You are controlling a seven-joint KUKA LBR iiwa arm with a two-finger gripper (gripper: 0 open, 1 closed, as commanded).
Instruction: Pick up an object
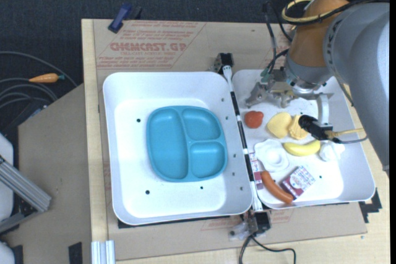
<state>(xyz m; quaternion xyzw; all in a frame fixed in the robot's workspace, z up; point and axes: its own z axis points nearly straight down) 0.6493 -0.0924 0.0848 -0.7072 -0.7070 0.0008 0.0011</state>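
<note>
Hovering gripper (272, 91) over right bin (356, 179), near tomato (253, 119), banana (302, 148)

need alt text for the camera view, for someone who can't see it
A grey robot arm reaches in from the right, its tool low over the far end of the right white bin, which holds a red ball, a banana, a hot dog and other small toys. The left white bin holds a blue divided plate.
</note>
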